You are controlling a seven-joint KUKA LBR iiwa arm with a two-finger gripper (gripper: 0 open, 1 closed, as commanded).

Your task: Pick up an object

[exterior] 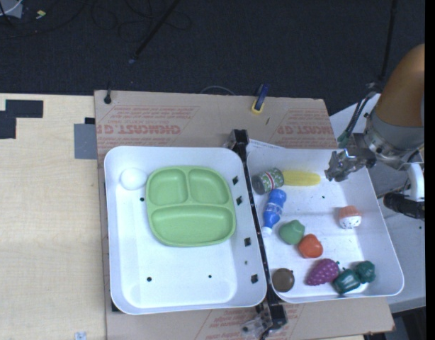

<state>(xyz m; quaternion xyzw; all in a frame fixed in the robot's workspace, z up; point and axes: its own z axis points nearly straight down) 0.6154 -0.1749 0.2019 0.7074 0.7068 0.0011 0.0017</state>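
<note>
The right bin [370, 190] holds several small objects: a yellow corn-like piece [301, 178], a grey-green can [267, 180], a blue bottle [273, 208], a green pepper [292, 231], a red tomato [310, 246], a brown ball [283, 280], purple grapes [321, 271], a dark green toy [353, 276] and a small white-and-orange piece [349, 217]. My gripper [338, 167] hangs over the bin's upper right part, just right of the yellow piece and above the white-and-orange piece. I see nothing between its fingers.
The left bin [125, 261] carries a light green divided plate [190, 205] and a white ball [132, 178] in its far left corner. A black divider [249, 211] runs between the bins. Cardboard lies under both; a yellow-and-blue clip [259, 100] sits at its back edge.
</note>
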